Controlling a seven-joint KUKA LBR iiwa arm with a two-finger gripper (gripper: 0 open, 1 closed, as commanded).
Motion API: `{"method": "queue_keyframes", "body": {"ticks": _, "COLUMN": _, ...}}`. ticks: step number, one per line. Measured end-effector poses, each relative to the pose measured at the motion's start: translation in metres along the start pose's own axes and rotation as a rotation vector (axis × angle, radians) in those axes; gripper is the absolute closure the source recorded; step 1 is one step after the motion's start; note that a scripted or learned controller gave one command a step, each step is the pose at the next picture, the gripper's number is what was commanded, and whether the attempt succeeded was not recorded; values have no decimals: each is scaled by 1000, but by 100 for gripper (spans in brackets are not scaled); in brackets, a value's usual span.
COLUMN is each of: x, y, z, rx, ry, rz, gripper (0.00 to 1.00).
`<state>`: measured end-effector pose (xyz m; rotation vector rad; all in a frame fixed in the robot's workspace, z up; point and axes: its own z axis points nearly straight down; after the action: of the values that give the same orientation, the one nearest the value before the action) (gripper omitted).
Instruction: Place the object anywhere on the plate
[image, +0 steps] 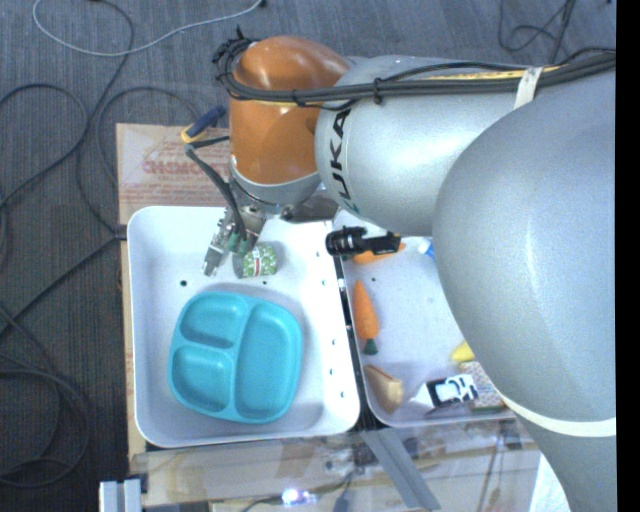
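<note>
Looking down on the bench, the left shallow white plastic bin (150, 400) holds a turquoise divided plastic plate (237, 354) with three compartments. Just above the plate's upper edge, the arm's two-finger gripper (222, 250) reaches down beside a small round green-and-white object (257, 262); whether its fingers are open or closed on the object cannot be told. In the right white bin (415, 330) lie an orange carrot (366, 312), a tan wedge-shaped piece (385, 384) and a small black-and-white item (452, 391).
</note>
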<state>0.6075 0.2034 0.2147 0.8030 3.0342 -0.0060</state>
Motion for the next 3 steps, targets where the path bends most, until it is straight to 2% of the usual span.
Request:
{"method": "queue_keyframes", "body": {"ticks": 1, "x": 103, "y": -23, "z": -19, "rx": -1, "ry": 6, "rz": 73, "gripper": 100}}
{"method": "queue_keyframes", "body": {"ticks": 2, "x": 103, "y": -23, "z": -19, "rx": -1, "ry": 6, "rz": 73, "gripper": 0}}
{"method": "queue_keyframes", "body": {"ticks": 3, "x": 103, "y": -23, "z": -19, "rx": -1, "ry": 6, "rz": 73, "gripper": 0}}
